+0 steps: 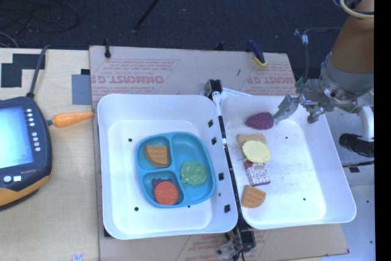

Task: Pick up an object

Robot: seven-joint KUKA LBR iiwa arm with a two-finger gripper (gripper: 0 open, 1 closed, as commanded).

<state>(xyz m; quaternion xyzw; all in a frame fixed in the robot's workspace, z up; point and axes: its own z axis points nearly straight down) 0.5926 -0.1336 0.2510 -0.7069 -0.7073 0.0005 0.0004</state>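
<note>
Pincer (297,108) hangs over the far right corner of the right bin (333,208), low on the arm (353,49), which comes in from the right with its orange band above a grey wrist and leans toward the bin. One slim finger (285,109) slants down and left, its tip just beside the purple piece (261,121); another prong sits off to its right, so the fingers stand apart with nothing between them.

Below the purple piece, down the bin's left side, lie a tan slice (251,139), a yellow round (256,151) partly over it, a small red and white box (258,175), and an orange wedge (253,197).

Left bin (116,205) bears a blue tray (204,150) with a waffle (157,155), a green leaf (193,173) and a red round (165,192). On the bench outside, a carrot (71,119) lies near a pendant (21,150).
</note>
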